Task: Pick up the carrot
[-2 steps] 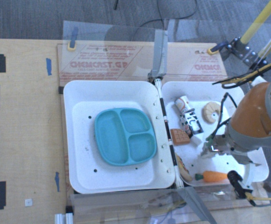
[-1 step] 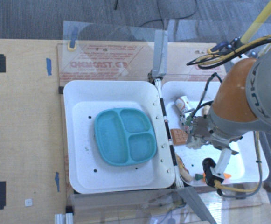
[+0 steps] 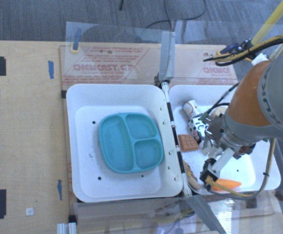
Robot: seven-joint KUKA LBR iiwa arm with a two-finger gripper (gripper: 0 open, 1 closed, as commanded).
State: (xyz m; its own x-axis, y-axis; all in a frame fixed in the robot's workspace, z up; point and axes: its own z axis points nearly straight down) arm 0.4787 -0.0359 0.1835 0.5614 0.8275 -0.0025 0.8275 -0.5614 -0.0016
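From my seat the fingers [image 3: 207, 139] sit low in the right bin [image 3: 242, 170], tucked under the wrist among metal parts, and I cannot tell whether they are spread or pressed together. I see nothing that I could call gripped.

The arm [image 3: 279, 94] comes in from the right and hangs over the right bin. Its orange band [image 3: 247, 99] is above and to the right of the fingers. The wrist bends down and to the left, toward the bin floor.

The carrot [image 3: 228, 183] lies flat on the bin floor, below the fingers and a little to their right, close to the near rim. It is apart from them, not touching. Its left end is covered by part of the robot.

Just left of the fingers lies a brown square [image 3: 187, 142]. Hard against their upper left is a black-and-white patch [image 3: 197, 126]; I cannot tell whether it is a loose thing or part of the tool. Farther up and left is a white-and-tan piece [image 3: 190, 107]. Below and to the left, in the bin's corner, lies a tan curved piece [image 3: 193, 179].

Well apart to the left, the left bin [image 3: 83, 101] holds a teal divided plate [image 3: 131, 142]. Both bins stand on the pale worktop [image 3: 24, 130].
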